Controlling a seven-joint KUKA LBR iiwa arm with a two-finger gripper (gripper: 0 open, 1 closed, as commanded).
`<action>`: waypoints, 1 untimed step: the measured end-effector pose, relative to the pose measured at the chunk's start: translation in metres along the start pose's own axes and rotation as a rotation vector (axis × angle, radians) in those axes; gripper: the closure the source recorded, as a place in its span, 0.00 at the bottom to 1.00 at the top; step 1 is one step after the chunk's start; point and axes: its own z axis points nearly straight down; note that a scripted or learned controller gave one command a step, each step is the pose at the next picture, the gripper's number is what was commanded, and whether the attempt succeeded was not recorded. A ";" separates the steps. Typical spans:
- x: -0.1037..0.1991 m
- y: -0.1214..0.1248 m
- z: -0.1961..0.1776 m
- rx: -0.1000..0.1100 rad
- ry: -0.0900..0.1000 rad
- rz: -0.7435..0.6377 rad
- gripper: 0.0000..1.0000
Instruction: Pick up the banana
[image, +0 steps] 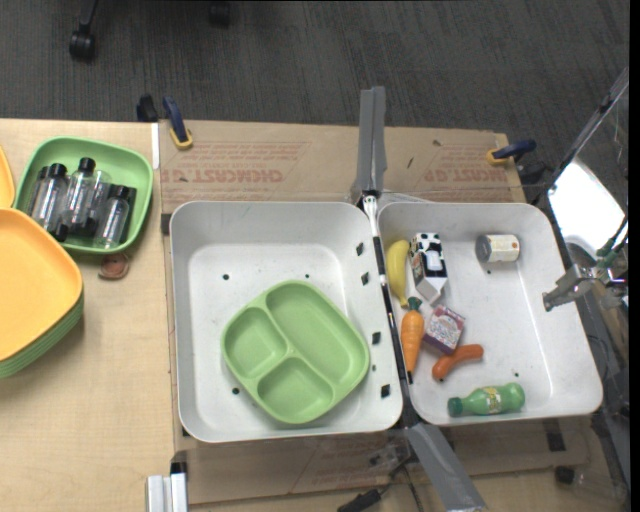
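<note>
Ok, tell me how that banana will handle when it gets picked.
The banana looks like a smooth, stiff toy, so it may slip between the fingers. Its curved shape could let it rock or pivot. It lies against the right bin's left wall beside the cow-print carton, leaving little finger room.

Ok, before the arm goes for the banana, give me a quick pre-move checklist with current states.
1. Banana visible in the right bin: ok.
2. Banana top unobstructed: ok.
3. Side clearance: not ok; it lies along the bin's left wall, the black-and-white carton close on its right, the carrot just below.
4. End effector away from the items, at the right rim: ok.
5. End effector open: cannot tell.
</note>
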 end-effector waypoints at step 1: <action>0.000 0.001 -0.008 0.002 -0.001 0.000 1.00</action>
